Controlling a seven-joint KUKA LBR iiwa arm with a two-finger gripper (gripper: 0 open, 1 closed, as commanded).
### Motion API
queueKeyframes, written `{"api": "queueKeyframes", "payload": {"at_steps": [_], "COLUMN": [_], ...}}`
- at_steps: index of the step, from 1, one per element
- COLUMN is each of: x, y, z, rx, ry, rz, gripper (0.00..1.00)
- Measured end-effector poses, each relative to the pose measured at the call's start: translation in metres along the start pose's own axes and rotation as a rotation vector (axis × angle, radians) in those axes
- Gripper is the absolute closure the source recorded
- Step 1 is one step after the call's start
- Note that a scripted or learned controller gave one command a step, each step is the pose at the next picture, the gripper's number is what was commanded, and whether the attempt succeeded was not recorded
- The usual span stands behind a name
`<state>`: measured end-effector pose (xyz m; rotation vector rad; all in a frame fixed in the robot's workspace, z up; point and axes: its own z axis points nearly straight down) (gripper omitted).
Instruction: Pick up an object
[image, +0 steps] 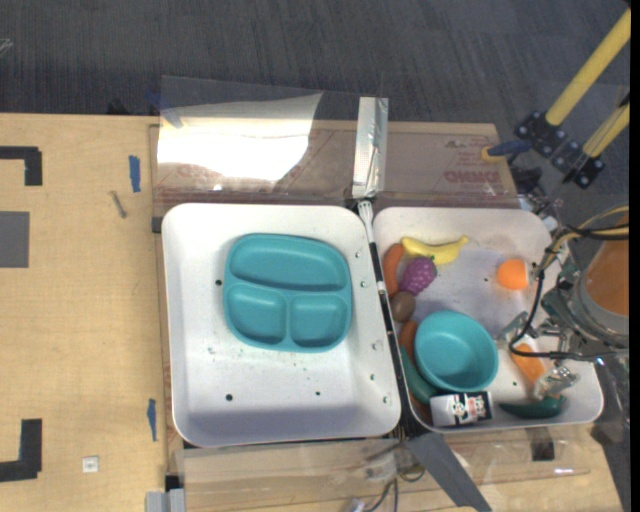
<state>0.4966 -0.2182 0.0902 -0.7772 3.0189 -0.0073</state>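
The left bin carries just a teal tray at its middle, while the right bin is crowded: banana and grapes at its far-left corner, bowl mid-near, orange ball toward the far-right. The claw hangs at the right edge over an orange piece. Amid cables I cannot tell its opening or whether it holds anything, so it may well catch the bin wall or close on nothing.

Red printing runs along the brown cardboard sheet lying just behind the right bin, appearing upside down and too blurred to read. The small black-and-white can inside that bin carries an illegible label.
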Motion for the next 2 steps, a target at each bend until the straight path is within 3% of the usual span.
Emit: {"api": "queueKeyframes", "payload": {"at_steps": [1, 2], "x": [-0.155, -0.117], "y": [-0.078, -0.046], "z": [-0.007, 0.005], "rx": [-0.009, -0.007], "ry": [0.013, 0.013], "rz": [-0.030, 0.005], "gripper": [0.00, 0.00]}}
